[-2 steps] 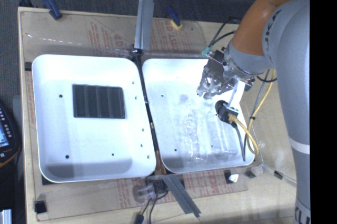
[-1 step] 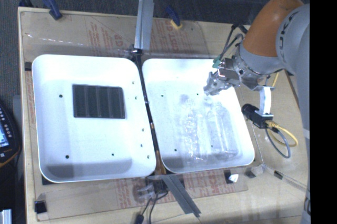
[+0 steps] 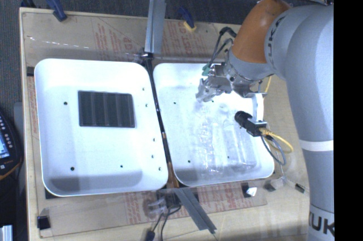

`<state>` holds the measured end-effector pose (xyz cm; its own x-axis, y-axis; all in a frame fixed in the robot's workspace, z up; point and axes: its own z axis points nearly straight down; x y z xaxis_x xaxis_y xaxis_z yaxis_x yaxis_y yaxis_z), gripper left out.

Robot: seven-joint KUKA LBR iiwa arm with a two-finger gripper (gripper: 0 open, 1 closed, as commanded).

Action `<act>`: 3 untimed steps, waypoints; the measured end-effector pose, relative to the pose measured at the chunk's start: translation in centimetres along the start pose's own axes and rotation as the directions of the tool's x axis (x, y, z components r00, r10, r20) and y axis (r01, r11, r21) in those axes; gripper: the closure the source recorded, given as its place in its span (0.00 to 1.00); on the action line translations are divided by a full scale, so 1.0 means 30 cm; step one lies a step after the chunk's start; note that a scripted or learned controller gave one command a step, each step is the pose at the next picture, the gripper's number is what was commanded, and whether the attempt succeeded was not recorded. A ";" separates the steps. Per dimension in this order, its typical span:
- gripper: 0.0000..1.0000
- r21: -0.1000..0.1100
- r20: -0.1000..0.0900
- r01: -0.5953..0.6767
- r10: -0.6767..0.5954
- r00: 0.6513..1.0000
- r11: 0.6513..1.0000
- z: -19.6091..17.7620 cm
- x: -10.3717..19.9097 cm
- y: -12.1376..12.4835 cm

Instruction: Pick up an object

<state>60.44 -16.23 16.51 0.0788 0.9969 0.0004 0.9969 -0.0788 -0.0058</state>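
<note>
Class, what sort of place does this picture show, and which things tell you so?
Probably a robotics lab test bench: a grey robot arm with an orange band, two shallow white plastic bins side by side, and blue clamps gripping the board's edge.

clear plastic objects (image 3: 224, 140) are lying in the right bin (image 3: 176, 121), toward its lower middle and right part. they are looking transparent and glassy, possibly bottles or cups on their sides, bunched together and touching. outlines are blending into the white floor, so the exact count is hard to tell.
</note>
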 end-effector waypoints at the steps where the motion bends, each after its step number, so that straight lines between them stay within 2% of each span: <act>1: 1.00 0.002 0.000 0.004 -0.004 1.000 1.000 -0.033 0.001 0.000; 2: 1.00 0.004 0.000 0.007 -0.007 1.000 1.000 -0.065 0.002 0.001; 3: 1.00 -0.003 0.001 -0.098 0.098 0.995 0.995 -0.106 -0.007 0.010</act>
<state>60.75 -16.46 19.70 0.1762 0.9844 -0.0015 0.9844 -0.1762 -0.0025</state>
